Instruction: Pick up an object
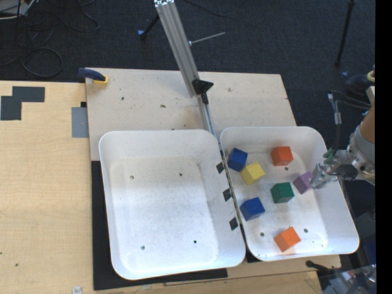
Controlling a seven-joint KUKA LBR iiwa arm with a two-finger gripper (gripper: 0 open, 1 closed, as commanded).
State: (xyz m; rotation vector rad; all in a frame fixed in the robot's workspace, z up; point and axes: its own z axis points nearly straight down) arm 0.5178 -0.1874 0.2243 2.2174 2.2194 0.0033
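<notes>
The jaws (318,177) sit at the right bin's (334,237) right wall, closed on a purple block (302,182) — it lies just right of the green block (282,192), between the orange blocks (281,155) (286,238).

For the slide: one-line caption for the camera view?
Gripper at purple block in right bin among six other blocks.

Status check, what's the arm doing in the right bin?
Gripper low at right bin's right side. Purple block at its tip, grasp unconfirmed. Green cube close beside.
</notes>
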